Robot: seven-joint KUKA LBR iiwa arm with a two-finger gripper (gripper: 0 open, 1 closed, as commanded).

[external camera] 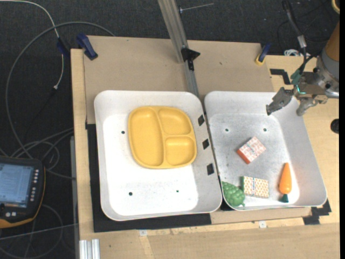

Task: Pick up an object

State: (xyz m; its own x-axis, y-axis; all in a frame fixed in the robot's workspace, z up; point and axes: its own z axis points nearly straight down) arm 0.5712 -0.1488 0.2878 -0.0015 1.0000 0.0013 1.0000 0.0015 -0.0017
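Nothing is picked up yet. The gripper (291, 100) hangs over the far right corner of the right bin (307, 139) with its fingers apart and nothing between them. The candidates all lie in that bin: a small red-and-white box (251, 149) near its middle, and a toy carrot (285, 179), a patterned packet (255, 186) and a green toy vegetable (233, 193) along its near edge. The left bin (110, 144) carries a yellow divided plate (161, 136). Choosing, descending and grasping all remain, as I judge it.

The yellow divided plate (161, 136) looks like smooth, matt plastic; the two white bins (156, 196) are speckled and dull; the surface (140, 63) is bare, pale wood.
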